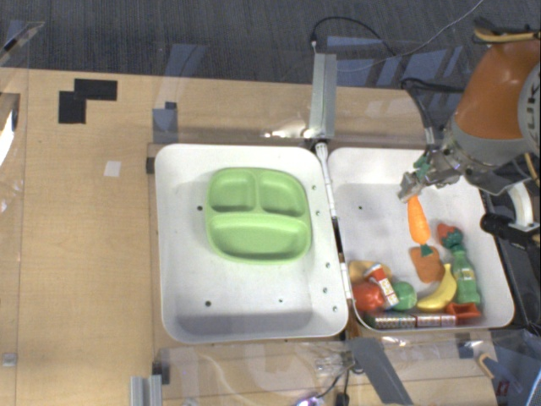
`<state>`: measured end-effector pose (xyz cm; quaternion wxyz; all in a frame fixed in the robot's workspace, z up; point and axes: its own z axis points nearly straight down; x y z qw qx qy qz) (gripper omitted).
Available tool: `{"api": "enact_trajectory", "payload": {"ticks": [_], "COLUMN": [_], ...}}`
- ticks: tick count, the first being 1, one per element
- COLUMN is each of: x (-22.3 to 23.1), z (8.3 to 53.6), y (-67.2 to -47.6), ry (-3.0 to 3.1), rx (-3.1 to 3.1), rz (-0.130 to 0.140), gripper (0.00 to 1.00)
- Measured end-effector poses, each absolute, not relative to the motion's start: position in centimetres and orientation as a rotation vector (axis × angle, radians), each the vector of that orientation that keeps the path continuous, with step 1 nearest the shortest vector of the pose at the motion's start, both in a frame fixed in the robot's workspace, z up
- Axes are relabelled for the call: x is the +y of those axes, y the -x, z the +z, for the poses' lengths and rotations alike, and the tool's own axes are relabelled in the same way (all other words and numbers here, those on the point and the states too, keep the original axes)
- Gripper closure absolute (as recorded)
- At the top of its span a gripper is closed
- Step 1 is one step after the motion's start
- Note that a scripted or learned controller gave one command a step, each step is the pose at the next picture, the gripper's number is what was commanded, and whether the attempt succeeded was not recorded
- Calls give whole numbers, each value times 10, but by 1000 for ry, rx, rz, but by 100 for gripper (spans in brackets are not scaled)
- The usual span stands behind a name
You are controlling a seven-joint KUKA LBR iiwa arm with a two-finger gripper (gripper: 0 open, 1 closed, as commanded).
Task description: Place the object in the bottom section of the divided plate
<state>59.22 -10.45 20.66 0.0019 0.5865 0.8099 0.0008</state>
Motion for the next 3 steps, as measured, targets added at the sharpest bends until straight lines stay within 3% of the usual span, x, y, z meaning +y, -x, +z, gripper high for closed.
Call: {"api": "enact_trajectory", "payload": {"ticks": [1,2,3], "x": [-39,49,49], "z": [183,184,184], "y": [-578,-600,-600], "ry": [-1861,-1823,-1823], "rx": [2529,2557,2557], "rz": [1,3,3], "gripper": [100,100,0]}}
